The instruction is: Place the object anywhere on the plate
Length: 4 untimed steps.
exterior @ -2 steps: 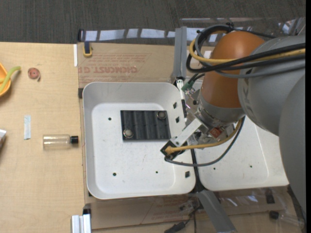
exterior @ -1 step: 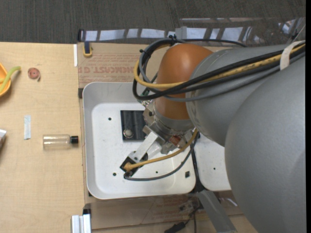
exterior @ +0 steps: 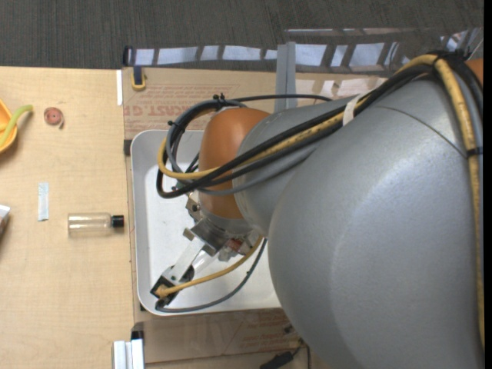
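The jaws sit low inside the white bin (exterior: 146,167), hidden under the wrist, so I cannot tell how far open they are. A clear bottle (exterior: 92,222) lies on the table (exterior: 69,298), well to their left in the camera view.

This looks like a robotics lab or test bay. A bulky grey industrial arm (exterior: 384,229) with an orange band, strung with yellow and black cables (exterior: 184,174), leans over a shallow white bin (exterior: 138,206). Under the bin lies printed cardboard (exterior: 177,102). Left of the bin is a pale wooden desk (exterior: 69,298) with a small clear bottle (exterior: 92,222), and beyond the bin is grey office carpet (exterior: 192,10).
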### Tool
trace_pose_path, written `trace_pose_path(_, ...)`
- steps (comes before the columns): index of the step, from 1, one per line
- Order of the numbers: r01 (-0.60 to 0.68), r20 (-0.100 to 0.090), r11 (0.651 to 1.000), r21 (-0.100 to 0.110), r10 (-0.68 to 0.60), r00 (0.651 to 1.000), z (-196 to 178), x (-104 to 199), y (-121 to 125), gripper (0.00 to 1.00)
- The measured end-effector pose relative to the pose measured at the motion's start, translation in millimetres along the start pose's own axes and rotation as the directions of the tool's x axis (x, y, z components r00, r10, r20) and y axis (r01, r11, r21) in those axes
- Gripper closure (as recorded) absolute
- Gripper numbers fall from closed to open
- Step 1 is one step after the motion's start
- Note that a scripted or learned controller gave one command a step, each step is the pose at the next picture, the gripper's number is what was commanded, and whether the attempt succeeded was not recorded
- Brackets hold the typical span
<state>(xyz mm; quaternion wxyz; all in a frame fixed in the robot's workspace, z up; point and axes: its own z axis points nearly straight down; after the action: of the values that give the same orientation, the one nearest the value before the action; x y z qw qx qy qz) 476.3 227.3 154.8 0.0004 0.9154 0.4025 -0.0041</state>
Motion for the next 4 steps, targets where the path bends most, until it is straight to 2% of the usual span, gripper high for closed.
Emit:
trace_pose_path(1,-0.276,-0.001,0.961,0.0,0.276,0.961,64.8,-0.2,1.2,1.0)
trace_pose_path(2,-0.53,-0.007,0.848,-0.001,0.53,0.848,-244.0,26.4,33.7,1.0)
trace_pose_path(3,-0.469,-0.003,0.883,-0.002,0.469,0.883,-69.8,0.2,0.0,1.0)
trace_pose_path(4,-0.504,-0.001,0.864,-0.001,0.504,0.864,64.0,0.2,0.5,1.0)
